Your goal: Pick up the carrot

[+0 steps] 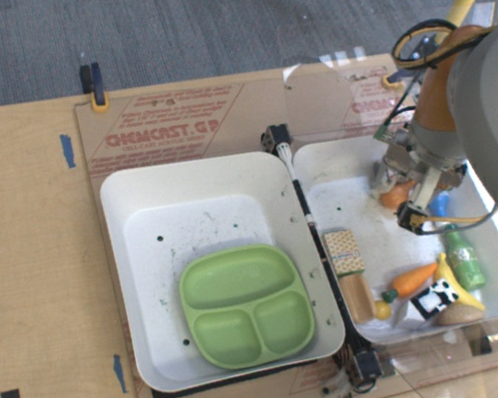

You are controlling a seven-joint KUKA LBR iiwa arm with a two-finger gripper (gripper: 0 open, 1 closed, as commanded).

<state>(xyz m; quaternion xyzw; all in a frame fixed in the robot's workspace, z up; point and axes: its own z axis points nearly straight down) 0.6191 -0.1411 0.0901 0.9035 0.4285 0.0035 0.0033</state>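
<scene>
Carrot (413, 280) lies low in right bin (349, 177), wedged among green bottle (466, 264), banana (461, 296), wafer (344, 251). Pincer (406, 187) hovers well above it, near orange item (397, 197); aperture: cannot tell. Risk: clutter crowds carrot, wrong orange thing gets grabbed.

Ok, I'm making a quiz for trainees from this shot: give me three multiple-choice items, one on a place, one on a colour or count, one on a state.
1. Where does the carrot lie?
A. on the green plate
B. in the right bin, near its front edge
C. on the cardboard outside the bins

2. How many compartments has the green plate?
A. two
B. three
C. five

3. What is the gripper doing relative to the carrot?
A. it is apart from it, further back in the right bin
B. it presses on it
C. it hangs over the left bin

Key: 1 B, the carrot sits among the front clutter; 2 B, one wide section and two small; 3 A, a clear gap separates them.
</scene>
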